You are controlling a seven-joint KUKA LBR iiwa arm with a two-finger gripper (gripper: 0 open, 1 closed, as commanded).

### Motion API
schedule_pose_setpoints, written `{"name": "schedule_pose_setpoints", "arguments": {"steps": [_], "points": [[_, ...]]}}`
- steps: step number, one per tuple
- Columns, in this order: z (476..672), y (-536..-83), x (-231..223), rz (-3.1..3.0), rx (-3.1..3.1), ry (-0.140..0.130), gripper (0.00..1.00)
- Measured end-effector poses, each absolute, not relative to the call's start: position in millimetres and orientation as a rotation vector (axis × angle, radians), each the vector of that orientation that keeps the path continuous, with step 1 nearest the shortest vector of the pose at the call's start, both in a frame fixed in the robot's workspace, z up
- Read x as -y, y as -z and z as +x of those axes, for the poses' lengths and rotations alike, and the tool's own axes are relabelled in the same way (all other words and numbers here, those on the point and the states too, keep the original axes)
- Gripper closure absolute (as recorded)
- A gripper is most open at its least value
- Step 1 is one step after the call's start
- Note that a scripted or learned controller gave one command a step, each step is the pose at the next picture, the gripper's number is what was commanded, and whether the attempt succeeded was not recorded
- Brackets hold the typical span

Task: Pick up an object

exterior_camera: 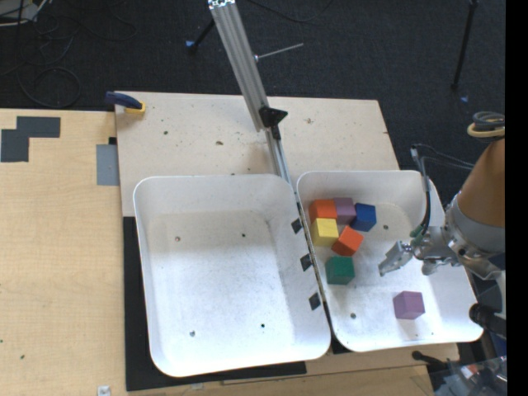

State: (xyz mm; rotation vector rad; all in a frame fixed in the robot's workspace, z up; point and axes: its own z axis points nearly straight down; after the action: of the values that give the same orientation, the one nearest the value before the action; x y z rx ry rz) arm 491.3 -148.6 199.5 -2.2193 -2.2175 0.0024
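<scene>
Right bin (pixel 388 180) holds a cluster of blocks against its left wall: orange block (pixel 322 209) at top, pale purple block (pixel 344 208) just beside it, blue block (pixel 365 216) to the right, yellow block (pixel 325 228) below the orange one, a second orange-red block (pixel 349 240) tilted, touching the yellow, and a green block (pixel 339 270) lowest of the group. A lone purple block (pixel 408 304) sits well apart, near the bin's front right corner, nothing touching it. Gripper (pixel 394 260) hangs over the bin's middle, between the cluster and the purple block, reaching in from the right; nothing visible between its fingers, and whether they are apart or together cannot be told at this angle. Left bin (pixel 165 196) sits alongside, speckled with dark flecks, joined by black clips along the shared wall. A slanted aluminium rail (pixel 243 64) rises behind the bins. Bench top (pixel 198 134) is pale wood board, spotted; a blue-and-yellow clamp (pixel 125 101) at its back left corner. Dark carpet floor (pixel 346 31) with cables beyond.
</scene>
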Motion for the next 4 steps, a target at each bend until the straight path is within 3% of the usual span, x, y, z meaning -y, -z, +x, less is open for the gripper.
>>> {"name": "schedule_pose_setpoints", "arguments": {"steps": [1,3,4], "points": [[491.3,-200,149,-2.222,2.217,-0.002,0.00],[492.1,-91,141,-2.221,2.219,0.001,0.00],[491.6,-102,142,-2.227,2.209,0.001,1.00]]}}
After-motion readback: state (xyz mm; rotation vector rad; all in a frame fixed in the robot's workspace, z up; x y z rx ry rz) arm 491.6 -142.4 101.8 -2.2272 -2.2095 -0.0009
